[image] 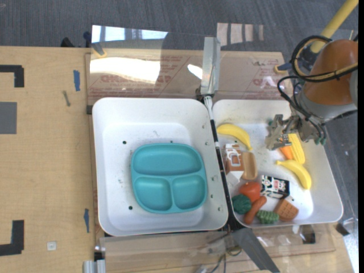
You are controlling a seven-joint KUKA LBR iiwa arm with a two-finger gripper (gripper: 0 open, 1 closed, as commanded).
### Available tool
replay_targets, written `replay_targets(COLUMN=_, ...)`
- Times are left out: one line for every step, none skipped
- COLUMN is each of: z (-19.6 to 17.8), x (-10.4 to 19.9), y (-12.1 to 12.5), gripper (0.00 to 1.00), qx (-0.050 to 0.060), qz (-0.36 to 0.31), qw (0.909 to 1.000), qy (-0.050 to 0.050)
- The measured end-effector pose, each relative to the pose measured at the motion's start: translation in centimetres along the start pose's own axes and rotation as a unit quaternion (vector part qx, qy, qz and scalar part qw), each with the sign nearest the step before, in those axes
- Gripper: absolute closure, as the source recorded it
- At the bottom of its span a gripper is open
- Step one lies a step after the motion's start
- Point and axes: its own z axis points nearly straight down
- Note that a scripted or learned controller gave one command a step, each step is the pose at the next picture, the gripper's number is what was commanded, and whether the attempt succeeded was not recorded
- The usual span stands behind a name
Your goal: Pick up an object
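The counter (40, 152) is the biggest thing here, a tan board surface with black corner marks at the view's left. On it sit two shallow white bins side by side. The left bin (108, 118) holds a teal divided plate (168, 176) with three compartments, lying flat near the bin's middle. The right bin (330, 198) holds a scatter of toy food.

The arm (333, 73) reaches in from the view's right, its orange band above the wrist, and hangs over the far right part of the right bin. The gripper (280, 134) points toward the bin floor, near the far wall. Whether its fingers are spread or pressed together I cannot tell; nothing is visibly between them.

In the right bin, one banana (235, 133) lies near the divider at the far side, apart from the gripper. A second banana (298, 172) lies toward the right wall, with an orange corn-like piece (296, 148) just beyond it and just beside the gripper. A brown block (248, 165) lies near the middle, a black-and-white carton (274, 186) beside it. At the near end sit a red tomato (249, 190), a dark green vegetable (241, 204), a carrot (254, 209) and an orange waffle-like piece (286, 210), close together.
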Motion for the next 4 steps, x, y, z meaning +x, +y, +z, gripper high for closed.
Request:
replay_targets(z=0.1, x=0.0, y=0.1, gripper=0.00, qx=0.000, qz=0.000, qw=1.0000, qy=0.001)
replay_targets(z=1.4, x=1.7, y=-0.1, gripper=0.00, qx=-0.002, qz=0.009, qw=0.9999, qy=0.008)
replay_targets(z=0.0, x=1.2, y=-0.1, gripper=1.00, qx=0.000, qz=0.008, qw=1.0000, qy=0.001)
replay_targets(z=-12.6, x=-5.1, y=3.6, gripper=1.00, qx=-0.002, qz=0.030, qw=0.9995, qy=0.003)
